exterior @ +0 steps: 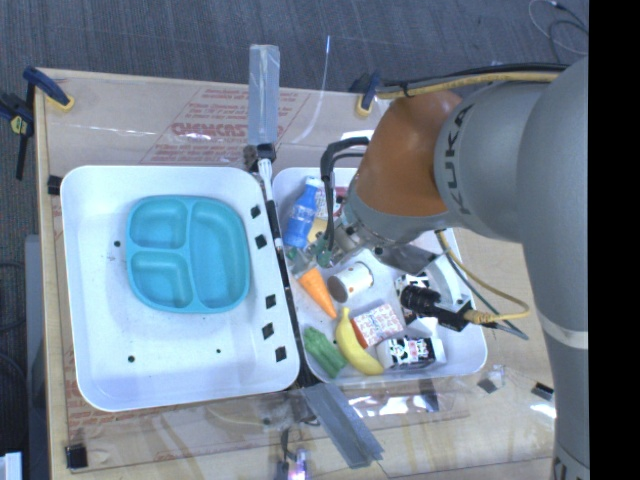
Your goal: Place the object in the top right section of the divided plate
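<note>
The grey KUKA arm (520, 168) with its orange wrist band (405, 163) enters from three o'clock and bends down over the upper half of the right shallow white bin (462, 360), hiding much of it. At nine o'clock from that bin sits the left shallow white bin (90, 308), and the two touch along a shared edge near the picture's middle. In the left bin lies the turquoise divided plastic plate (188, 252), with three sections, its top right section (222, 248) being the long one nearest the shared edge. The two-finger gripper (345, 240) points down into the right bin at its ten o'clock part; whether it is spread, pressed together or pinching something cannot be told, since the wrist covers it. The objects lie crowded around and below it. A blue plastic bottle (300, 218) lies at nine o'clock just beside the gripper, a white cylindrical cup (350, 282) at six o'clock just below it, and an orange carrot (318, 292) at seven o'clock, touching the cup. Farther toward six o'clock are a yellow banana (355, 346), a green pepper-like piece (323, 351) beside it, a red-and-white patterned packet (378, 322) and a black-and-white box (412, 351). All of these are in the right bin, well apart from the plate.
</note>
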### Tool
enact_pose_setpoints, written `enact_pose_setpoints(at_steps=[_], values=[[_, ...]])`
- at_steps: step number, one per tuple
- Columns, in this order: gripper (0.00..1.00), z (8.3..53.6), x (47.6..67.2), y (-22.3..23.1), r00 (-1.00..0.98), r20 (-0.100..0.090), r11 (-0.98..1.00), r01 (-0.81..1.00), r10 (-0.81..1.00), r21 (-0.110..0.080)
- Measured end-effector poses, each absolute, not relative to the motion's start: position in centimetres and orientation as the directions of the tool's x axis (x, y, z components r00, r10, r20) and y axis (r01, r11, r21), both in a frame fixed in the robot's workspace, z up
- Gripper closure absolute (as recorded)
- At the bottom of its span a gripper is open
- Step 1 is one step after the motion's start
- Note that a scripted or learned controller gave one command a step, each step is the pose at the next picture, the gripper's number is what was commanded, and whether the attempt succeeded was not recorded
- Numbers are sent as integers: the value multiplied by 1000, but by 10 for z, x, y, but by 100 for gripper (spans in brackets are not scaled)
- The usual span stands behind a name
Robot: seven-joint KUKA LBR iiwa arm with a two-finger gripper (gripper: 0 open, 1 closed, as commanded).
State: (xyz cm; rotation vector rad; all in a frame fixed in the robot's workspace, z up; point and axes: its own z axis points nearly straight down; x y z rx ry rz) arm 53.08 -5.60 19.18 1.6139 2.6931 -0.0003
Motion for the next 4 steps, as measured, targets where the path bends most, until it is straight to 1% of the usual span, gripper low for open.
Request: enact_pose_setpoints(at_steps=[1, 2, 3, 4], values=[[100, 226, 497, -132, -514, -2, 514, 858, 858, 0], [100, 191, 603, -56, -780, 1, 780, 626, 626, -1], [100, 204, 611, -3, -723, 0, 723, 690, 690, -1], [100, 198, 582, 31, -715, 2, 715, 699, 699, -2]])
